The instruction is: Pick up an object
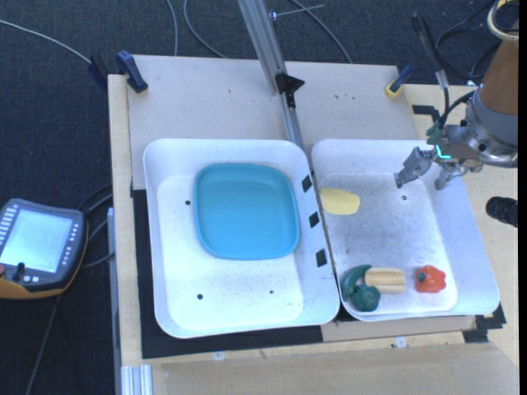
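My gripper (428, 174) hangs over the far right part of the right bin (469, 220), open, with nothing between its two grey fingers. A pale yellow lemon-shaped piece (339, 202) lies at the bin's left side, well left of the gripper. Along the bin's near edge lie a dark green vegetable (360, 288), a tan bread-like block (385, 281) and a red pepper-like piece (429, 279), all far below the gripper in the view.
The left bin (165, 245) holds a square teal plate (246, 210). A metal pole (262, 35) slants down to the gap between the bins. A teach pendant (37, 245) lies off the bench at the left. Blue and yellow clamps hold the board's far corners.
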{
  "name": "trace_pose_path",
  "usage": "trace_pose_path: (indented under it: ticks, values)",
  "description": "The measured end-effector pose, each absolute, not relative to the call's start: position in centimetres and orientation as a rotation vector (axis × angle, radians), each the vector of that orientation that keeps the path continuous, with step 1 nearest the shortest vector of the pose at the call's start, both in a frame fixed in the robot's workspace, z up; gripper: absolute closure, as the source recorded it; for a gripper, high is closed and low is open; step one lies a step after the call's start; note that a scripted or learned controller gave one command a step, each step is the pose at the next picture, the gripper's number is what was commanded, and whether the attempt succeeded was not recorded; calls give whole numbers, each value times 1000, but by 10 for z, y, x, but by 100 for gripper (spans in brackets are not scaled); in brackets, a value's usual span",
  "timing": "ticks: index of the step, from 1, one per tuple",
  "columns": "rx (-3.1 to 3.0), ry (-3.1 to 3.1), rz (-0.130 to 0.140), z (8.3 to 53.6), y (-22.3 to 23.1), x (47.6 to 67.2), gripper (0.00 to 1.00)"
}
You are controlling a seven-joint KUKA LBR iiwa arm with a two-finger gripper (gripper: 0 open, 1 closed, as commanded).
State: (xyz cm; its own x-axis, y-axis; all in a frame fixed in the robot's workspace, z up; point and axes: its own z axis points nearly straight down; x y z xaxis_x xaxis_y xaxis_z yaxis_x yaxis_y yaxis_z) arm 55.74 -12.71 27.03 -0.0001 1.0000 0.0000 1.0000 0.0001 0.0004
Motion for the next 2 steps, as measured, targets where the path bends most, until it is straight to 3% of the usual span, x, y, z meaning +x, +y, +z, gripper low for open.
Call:
trace_pose_path:
  ticks: [1,2]
  values:
    - [2221,2221,0,270,-127,557,0]
    - [2223,2223,-3,228,-129,556,0]
